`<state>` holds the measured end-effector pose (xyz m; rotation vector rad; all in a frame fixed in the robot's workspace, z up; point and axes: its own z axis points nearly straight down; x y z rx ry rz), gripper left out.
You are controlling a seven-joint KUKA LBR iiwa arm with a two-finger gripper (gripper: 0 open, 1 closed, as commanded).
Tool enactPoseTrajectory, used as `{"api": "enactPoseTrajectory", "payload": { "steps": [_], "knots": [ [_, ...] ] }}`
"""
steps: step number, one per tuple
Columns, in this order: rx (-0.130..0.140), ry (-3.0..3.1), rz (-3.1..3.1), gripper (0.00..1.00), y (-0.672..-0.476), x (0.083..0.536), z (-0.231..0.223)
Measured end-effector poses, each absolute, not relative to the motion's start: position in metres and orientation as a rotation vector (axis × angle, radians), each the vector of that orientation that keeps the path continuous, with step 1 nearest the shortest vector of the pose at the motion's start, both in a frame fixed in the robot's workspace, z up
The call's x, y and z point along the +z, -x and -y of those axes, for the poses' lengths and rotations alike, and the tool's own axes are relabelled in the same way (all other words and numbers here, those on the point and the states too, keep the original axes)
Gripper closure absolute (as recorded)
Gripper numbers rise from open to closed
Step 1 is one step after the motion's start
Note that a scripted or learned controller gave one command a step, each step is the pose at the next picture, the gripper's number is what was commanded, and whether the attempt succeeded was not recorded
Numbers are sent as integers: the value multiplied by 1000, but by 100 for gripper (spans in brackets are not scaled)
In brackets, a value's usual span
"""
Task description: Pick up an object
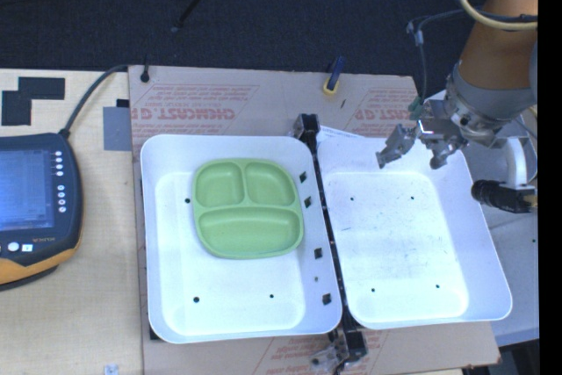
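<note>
My two-finger gripper (416,149) hangs spread and empty over the right white bin's (479,228) far edge, so the green divided plastic plate (247,208) in the left white bin (167,277) remains unpicked.

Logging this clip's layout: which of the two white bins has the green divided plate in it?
The left bin, the one farther from the gripper, holds the green plate; the right bin lies beneath the gripper.

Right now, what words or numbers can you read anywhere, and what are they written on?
"CHEMCAST. GP": red print on the brown cardboard sheet under the bins, seen upside down.
More red print on the cardboard near the right bin: too broken up to read.
Handheld screen at the left: too blurred to read.
</note>
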<state>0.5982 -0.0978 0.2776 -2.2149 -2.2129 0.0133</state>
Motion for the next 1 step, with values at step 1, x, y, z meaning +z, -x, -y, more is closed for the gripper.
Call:
{"api": "enactPoseTrajectory", "payload": {
  "steps": [1],
  "knots": [
    [4,2218,2220,0,-600,283,98]
  ]
}}
